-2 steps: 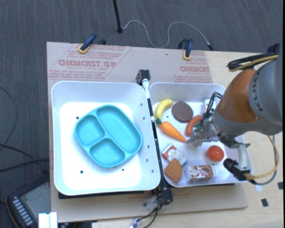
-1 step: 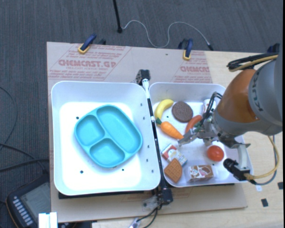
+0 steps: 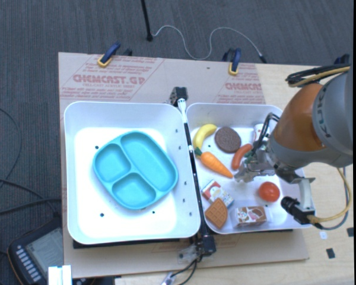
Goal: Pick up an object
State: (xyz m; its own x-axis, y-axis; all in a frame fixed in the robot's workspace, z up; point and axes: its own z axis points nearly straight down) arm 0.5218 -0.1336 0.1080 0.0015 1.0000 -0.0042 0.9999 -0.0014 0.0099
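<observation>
Tool [image 3: 247, 172] low in right bin [image 3: 272, 113], centre-right of frame, beside carrot [image 3: 216, 164] and tomato [image 3: 269, 191], presumably positioned for a grasp; open-or-closed state cannot tell.

Light was even and fairly bright, coming from overhead. The two white bins [image 3: 71, 159] ran near overexposed, with little wall detail. A soft shadow sat under the blue tray [image 3: 135, 168], on its near side. Arm [image 3: 311, 129] cast a faint shadow into the right bin. Mild sheen showed on the orange band. Focus was soft overall; small items looked slightly blurry. The dark carpet [image 3: 24, 52] far and left stayed dim. No obvious edge distortion.
</observation>
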